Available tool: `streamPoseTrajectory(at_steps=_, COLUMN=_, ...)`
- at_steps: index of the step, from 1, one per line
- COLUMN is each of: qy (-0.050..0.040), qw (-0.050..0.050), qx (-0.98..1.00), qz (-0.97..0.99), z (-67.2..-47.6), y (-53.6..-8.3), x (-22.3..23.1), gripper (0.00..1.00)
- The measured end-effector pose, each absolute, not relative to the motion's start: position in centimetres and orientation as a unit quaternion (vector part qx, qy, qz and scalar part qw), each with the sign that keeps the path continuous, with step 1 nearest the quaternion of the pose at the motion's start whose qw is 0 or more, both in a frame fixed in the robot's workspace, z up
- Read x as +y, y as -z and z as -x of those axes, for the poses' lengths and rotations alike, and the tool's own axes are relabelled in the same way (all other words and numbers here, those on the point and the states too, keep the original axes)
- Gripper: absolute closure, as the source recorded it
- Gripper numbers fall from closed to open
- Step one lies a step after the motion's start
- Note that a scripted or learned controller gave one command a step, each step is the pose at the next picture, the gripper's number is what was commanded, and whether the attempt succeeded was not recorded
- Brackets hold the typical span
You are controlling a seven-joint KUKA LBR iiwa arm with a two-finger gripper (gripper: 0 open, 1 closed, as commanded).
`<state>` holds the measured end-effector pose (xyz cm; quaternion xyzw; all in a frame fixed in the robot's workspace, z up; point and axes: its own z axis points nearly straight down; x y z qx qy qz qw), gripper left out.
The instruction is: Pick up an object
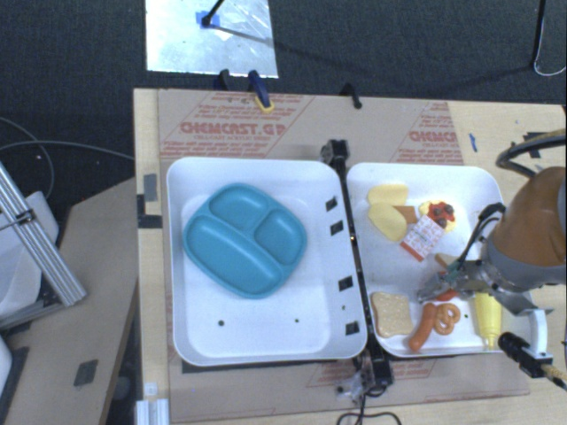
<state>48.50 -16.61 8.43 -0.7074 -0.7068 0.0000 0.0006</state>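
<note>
The right bin (474,182) holds several toy foods. Two yellow pieces (387,209) lie at its far left, beside a red-and-white packet (423,235) and a small red item (439,212). At the near side sit a bread slice (392,313), an orange sausage (423,327), a pretzel (446,319) and a yellow bottle (486,317). My gripper (446,283) is low in this bin, just above the pretzel and sausage and right of the bread. The arm's wrist covers the bin's right side.
The left bin (182,273) holds a blue divided tray (245,239). A black divider with clips (347,237) runs between the bins. Beyond the bench lies a shiny sheet (211,25).
</note>
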Motion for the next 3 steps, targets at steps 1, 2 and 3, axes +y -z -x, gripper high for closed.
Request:
streamPoseTrajectory(at_steps=1, qy=0.0015, qw=-0.002, qx=-0.708, qz=0.707, z=-48.8, y=-9.6, x=-16.6, gripper=1.0)
streamPoseTrajectory(at_steps=2, qy=0.0027, qw=-0.006, qx=-0.71, qz=0.704, z=-52.1, y=-8.7, x=-9.8, gripper=1.0)
streamPoseTrajectory(at_steps=3, qy=0.0057, qw=-0.004, qx=-0.712, qz=0.702, z=-56.1, y=-19.1, x=-1.1, gripper=1.0)
